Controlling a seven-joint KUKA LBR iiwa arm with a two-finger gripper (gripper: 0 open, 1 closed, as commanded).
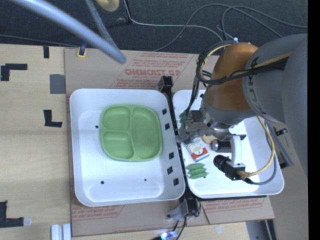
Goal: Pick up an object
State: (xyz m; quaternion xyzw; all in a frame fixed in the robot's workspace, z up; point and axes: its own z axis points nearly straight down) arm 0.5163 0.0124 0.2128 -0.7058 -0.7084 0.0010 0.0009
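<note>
At the lower centre of the frame, a small green pea pod (197, 171) lies in the right bin (260, 186), close to its left wall. Just above it sits a small red, white and blue packet (198, 151). The gripper (192, 129) hangs over the packet at the bin's left edge; whether it is wide or narrow I cannot tell. The arm (250, 81), with its orange band, covers the upper right. In the left bin (85, 184), at mid-frame, a green divided plate (131, 132) rests flat. Both bins stand on cardboard (150, 66) upon the desk (30, 149).
</note>
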